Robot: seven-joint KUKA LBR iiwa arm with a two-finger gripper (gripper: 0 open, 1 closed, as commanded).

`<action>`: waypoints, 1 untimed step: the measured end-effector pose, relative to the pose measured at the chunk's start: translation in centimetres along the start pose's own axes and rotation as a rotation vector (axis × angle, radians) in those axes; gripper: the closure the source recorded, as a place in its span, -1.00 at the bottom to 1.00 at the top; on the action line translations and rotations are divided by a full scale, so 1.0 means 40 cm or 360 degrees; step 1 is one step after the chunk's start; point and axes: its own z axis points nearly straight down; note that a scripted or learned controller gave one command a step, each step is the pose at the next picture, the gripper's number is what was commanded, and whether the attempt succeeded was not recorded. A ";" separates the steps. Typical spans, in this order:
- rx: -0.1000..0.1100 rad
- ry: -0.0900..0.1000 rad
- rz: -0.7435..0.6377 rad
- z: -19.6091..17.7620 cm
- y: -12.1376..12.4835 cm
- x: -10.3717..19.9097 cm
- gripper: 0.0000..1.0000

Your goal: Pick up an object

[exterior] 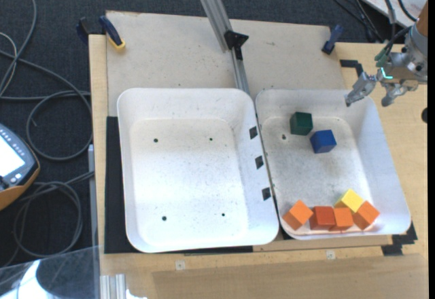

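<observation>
Two shallow white plastic bins sit side by side on a pale wooden bench (170,46). Largest is the left bin (183,172), its speckled floor bare. The right bin (384,155) holds all the small blocks. A grey metal pole (214,5) slants down from the far edge and ends at the gap between the bins.

At the far right, the arm's two-finger gripper (374,91) hangs over the far right corner of the right bin, above its rim. Its two grey fingers are spread apart with nothing between them, so it is released.

Near the far end of the right bin lies a dark green cube (300,122), with a blue cube (323,141) just beside it to the right and slightly nearer. Both are well apart from the gripper. Along the near wall of that bin a cluster of blocks is packed together: an orange block (297,214) at the left, a red-orange block (324,217) next to it, another orange block (367,215) at the right, and a yellow cube (351,200) just behind them.

Blue clamps grip the bench at its far left (112,31) and far right (332,38) corners.
</observation>
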 end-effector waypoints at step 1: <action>-0.0007 -0.0003 -0.0003 -0.008 0.002 0.001 -1.00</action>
